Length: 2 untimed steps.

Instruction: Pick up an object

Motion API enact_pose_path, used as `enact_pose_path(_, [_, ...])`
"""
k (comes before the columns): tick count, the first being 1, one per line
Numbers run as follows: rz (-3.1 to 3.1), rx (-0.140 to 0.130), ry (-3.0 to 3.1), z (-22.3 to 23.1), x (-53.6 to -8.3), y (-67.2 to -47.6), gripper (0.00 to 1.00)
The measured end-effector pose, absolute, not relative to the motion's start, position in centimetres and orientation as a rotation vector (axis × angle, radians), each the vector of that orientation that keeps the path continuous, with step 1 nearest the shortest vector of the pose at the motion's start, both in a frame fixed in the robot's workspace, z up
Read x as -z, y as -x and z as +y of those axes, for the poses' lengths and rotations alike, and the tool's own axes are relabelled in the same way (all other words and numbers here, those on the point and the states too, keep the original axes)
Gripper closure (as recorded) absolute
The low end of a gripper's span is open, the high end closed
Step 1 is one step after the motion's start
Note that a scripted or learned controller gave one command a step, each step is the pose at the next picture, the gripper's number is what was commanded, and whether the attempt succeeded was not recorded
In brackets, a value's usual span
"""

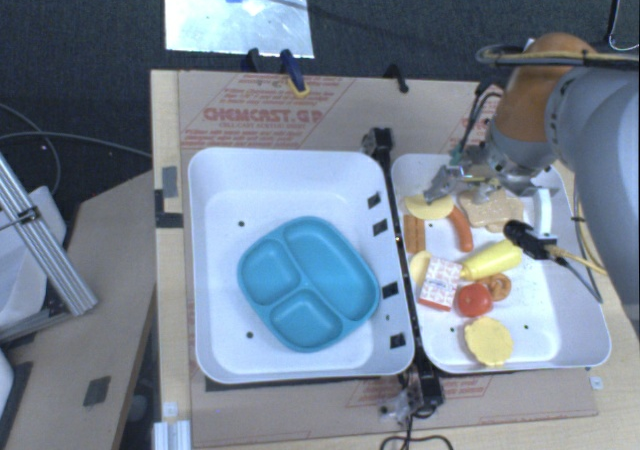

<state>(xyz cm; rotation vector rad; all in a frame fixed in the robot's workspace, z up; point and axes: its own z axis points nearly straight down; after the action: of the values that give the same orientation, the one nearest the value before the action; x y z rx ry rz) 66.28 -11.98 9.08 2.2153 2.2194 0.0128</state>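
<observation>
Your arm [585, 113] reaches in from the right and its gripper [447, 181] sits low over the far left part of the right bin [590, 338], just above a pale yellow slice [428, 208]; you cannot tell from this view whether the claw is spread or closed, and nothing can be made out between its tips. The things you could pick lie clustered in that right bin: two sausages [460, 230], a slice of toast [495, 210], a yellow bottle-shaped piece [492, 260], a red and white packet [440, 283], a tomato [474, 300] and a round yellow disc [489, 341] at the near side. In the left bin [215, 198] you have a blue divided plate [307, 281], well apart from the gripper.
</observation>
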Motion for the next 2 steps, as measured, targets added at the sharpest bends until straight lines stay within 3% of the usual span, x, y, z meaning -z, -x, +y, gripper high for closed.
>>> enact_pose_path(1, [2.215, -0.017, -2.21, -13.5, -9.1, -60.2, 0.0])
enact_pose_path(2, [2.223, -0.011, -2.204, -8.9, -8.9, -64.9, 0.0])
